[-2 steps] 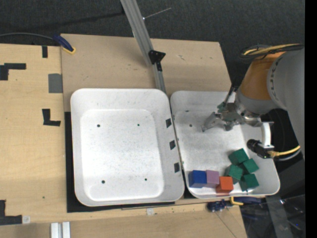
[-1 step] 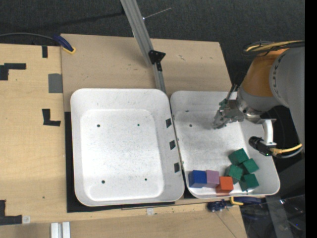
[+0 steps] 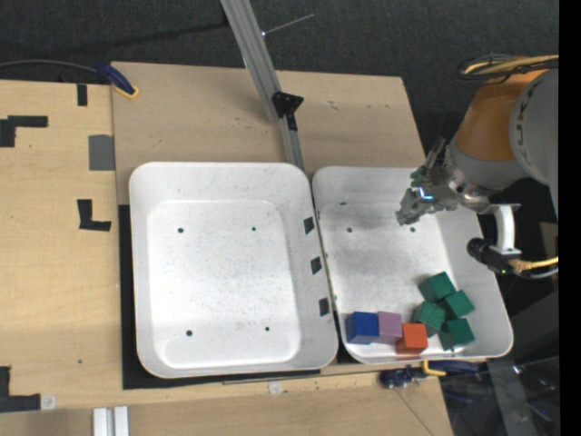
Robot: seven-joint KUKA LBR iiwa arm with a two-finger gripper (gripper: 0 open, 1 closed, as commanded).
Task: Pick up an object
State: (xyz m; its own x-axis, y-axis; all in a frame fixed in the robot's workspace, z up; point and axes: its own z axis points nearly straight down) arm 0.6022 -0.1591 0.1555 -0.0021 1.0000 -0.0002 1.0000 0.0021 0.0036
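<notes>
My gripper (image 3: 409, 210) hangs over the upper part of the right bin (image 3: 363, 252), its dark fingers pointing down and to the left, with nothing visible between them. Along the bin's near edge lie a blue block (image 3: 363, 325), a pale purple block (image 3: 389, 325) and an orange block (image 3: 414, 336) in a row. To their right, several green blocks (image 3: 446, 307) are bunched in the near right corner. All the blocks sit well below the gripper in the view.
The left bin (image 3: 154, 243) adjoins the right one. A slanted metal bar (image 3: 259, 53) runs from the top of the view down to the bins' junction. The arm's orange band (image 3: 486, 121) is at the right.
</notes>
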